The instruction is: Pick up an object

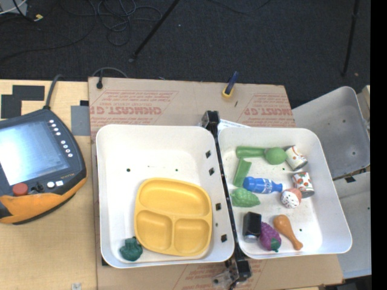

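Looking down on both bins, my main worry is the crowding in the right bin (329,222): its toys lie so near one another that a descent could land fingers on two at once or nudge a neighbour aside, and the small rounded pieces would likely roll out of a pinch. The left bin (151,147) is easier, though its yellow divided tray (173,216) is wide and flat, so I judge it a poor candidate for a two-finger grasp; a small dark green lump (130,249) sits just beside its lower left corner. On the right I count a green ladle-like piece (261,154), a blue bottle (261,185), a green leafy piece (245,198), an orange drumstick (287,230), a black block (251,224) touching purple grapes (270,238), two small printed cans (299,169) and a white ball (291,197). I cannot tell the gripper's state from this view.
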Robot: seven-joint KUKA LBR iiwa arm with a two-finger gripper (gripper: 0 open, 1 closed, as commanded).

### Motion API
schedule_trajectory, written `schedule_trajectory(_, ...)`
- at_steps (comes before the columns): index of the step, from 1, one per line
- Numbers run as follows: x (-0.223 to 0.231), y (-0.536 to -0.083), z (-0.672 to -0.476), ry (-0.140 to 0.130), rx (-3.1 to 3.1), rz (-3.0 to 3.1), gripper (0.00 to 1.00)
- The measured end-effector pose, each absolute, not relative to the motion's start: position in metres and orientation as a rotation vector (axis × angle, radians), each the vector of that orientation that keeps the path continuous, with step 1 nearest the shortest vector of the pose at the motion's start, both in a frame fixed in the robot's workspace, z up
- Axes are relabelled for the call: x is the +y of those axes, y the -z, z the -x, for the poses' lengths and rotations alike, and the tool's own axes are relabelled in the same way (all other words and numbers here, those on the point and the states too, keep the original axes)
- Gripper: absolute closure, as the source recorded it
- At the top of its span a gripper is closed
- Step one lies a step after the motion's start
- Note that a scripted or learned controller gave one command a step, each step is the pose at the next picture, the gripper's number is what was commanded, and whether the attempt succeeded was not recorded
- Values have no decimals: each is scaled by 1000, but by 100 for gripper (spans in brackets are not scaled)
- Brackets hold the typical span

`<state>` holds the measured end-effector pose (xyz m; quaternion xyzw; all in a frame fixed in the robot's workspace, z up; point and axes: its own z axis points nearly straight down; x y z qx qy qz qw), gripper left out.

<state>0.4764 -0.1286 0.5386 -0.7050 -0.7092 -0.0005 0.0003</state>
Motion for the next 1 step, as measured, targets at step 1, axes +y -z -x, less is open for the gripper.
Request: schedule_trajectory(1, -54, -537, -476, -2, -2227, 2211, 100)
